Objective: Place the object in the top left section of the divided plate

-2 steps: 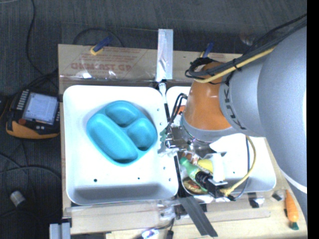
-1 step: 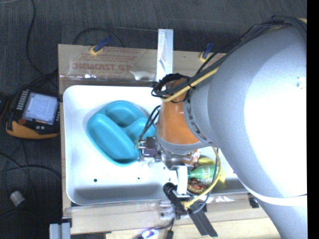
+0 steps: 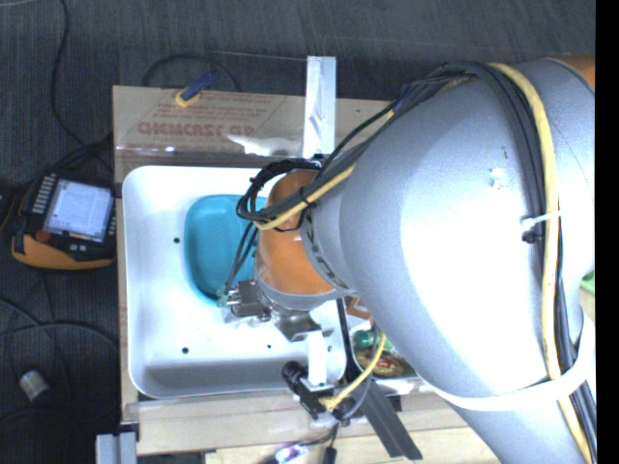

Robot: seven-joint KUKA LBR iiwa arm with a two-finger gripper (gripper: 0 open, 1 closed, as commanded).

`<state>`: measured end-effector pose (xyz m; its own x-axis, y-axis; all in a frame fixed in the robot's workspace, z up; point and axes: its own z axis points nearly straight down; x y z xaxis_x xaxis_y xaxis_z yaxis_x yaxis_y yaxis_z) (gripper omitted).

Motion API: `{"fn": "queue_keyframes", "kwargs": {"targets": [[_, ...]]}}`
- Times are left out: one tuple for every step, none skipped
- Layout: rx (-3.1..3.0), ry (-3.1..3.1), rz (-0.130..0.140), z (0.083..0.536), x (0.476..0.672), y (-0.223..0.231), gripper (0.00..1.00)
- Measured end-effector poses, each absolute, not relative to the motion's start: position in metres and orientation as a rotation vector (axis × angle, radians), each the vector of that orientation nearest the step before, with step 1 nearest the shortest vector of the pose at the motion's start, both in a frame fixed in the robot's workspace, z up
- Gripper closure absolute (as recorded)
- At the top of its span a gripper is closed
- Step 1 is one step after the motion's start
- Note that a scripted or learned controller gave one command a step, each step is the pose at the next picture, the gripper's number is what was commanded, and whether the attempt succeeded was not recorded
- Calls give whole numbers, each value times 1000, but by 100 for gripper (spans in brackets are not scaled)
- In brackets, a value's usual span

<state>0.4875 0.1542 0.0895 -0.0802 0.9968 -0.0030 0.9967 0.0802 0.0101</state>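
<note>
Over the left white bin (image 3: 155, 288), my arm hides the claw, so I cannot tell its state or find the object; the blue divided plate (image 3: 215, 240) seems still unfilled, placement probably pending.

The arm (image 3: 464, 230) is a big smooth light-grey shell, rounded and kinda glossy, with a couple of tiny screw dimples on the casing. Further down there's an orange band (image 3: 285, 254) wrapped around it, then a silvery metal wrist block (image 3: 276, 307) with darker fittings. A bundle of black cables (image 3: 319, 177) runs along the outside with one yellow cable (image 3: 546, 143) mixed in, held down by a white zip tie (image 3: 540, 225). More yellow and black wire loops near a white bracket (image 3: 319, 356) at the end.
</note>
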Motion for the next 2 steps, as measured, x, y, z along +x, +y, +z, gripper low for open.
{"fn": "queue_keyframes", "kwargs": {"targets": [[2001, 2410, 13, 90, 488, 229, 100], [2337, 2096, -10, 264, 483, 187, 100]]}}
